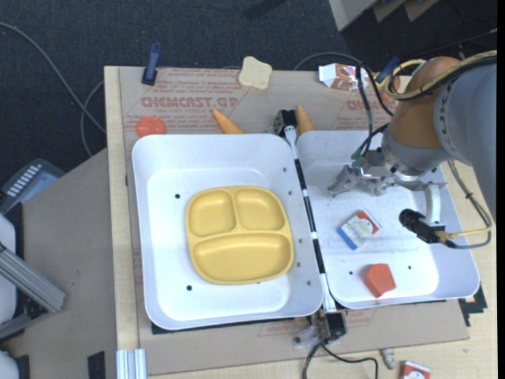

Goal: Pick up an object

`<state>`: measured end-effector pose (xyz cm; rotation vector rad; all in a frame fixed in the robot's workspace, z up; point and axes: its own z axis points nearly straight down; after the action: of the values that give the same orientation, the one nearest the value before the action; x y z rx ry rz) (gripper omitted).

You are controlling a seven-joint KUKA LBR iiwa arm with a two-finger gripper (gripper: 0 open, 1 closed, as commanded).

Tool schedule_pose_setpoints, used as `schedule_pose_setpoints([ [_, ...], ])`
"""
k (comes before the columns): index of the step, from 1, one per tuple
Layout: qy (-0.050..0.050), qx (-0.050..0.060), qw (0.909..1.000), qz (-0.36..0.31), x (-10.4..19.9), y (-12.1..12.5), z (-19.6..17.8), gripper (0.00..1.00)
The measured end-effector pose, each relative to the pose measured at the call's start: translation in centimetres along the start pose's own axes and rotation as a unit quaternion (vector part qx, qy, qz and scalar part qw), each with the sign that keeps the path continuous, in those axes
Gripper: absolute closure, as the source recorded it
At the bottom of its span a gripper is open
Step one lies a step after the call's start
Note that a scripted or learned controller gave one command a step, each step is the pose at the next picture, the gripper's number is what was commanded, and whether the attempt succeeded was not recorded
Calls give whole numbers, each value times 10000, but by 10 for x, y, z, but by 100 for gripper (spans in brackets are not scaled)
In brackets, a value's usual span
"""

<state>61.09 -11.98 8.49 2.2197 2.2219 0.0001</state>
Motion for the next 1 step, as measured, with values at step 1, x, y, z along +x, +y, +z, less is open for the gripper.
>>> schedule_pose_setpoints([
  [1,6,13,10000,8,-3,-29,0,0],
])
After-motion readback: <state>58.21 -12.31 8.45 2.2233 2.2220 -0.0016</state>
